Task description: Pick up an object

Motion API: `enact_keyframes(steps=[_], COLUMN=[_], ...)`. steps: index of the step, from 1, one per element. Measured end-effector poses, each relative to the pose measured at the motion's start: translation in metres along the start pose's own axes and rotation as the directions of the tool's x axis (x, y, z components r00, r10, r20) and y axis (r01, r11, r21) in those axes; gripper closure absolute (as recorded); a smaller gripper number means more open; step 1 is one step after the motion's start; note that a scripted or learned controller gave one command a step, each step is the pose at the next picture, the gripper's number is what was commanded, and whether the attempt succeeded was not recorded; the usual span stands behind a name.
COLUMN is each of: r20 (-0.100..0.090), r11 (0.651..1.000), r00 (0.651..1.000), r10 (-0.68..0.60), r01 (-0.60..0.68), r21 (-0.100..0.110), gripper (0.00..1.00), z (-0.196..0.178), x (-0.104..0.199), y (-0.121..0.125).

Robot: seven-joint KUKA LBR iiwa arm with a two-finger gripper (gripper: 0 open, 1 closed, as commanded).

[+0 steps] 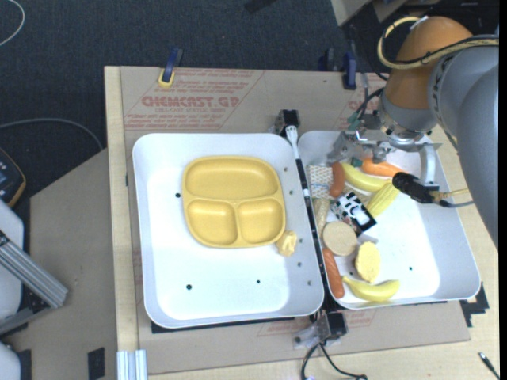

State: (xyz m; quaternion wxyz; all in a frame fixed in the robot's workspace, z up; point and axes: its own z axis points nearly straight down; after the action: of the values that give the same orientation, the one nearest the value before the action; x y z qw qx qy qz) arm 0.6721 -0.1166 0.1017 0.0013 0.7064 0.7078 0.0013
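Observation:
The right bin point(444, 252) holds a pile of toy food along its left side. At the far end lie a banana point(358, 177), an orange carrot point(383, 167), a corn cob point(383, 198) and a reddish sausage point(338, 177). Nearer are a black-and-white piece point(351, 210), a round tan cookie point(341, 238), a yellow lump point(367, 261), a second banana point(372, 290) and a thin orange stick point(333, 272). My gripper point(379, 147) hangs low over the far end of the pile, just above the carrot and banana. Its wrist hides what lies directly beneath it.
The left bin point(158, 236) bears a yellow divided tray point(234, 200) and a small yellow piece point(287, 244) by its right wall. A divider rail point(304, 204) separates the bins. The grey arm point(467, 93) crosses the right bin's far right corner.

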Motion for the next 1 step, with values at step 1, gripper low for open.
enact_keyframes(steps=[1], r20=[0.007], r11=[1.000], r00=[1.000], r10=[-0.001], r01=[0.001], r21=[-0.012], gripper=[0.00], z=[0.0074], x=[-0.0019], y=[0.0055])
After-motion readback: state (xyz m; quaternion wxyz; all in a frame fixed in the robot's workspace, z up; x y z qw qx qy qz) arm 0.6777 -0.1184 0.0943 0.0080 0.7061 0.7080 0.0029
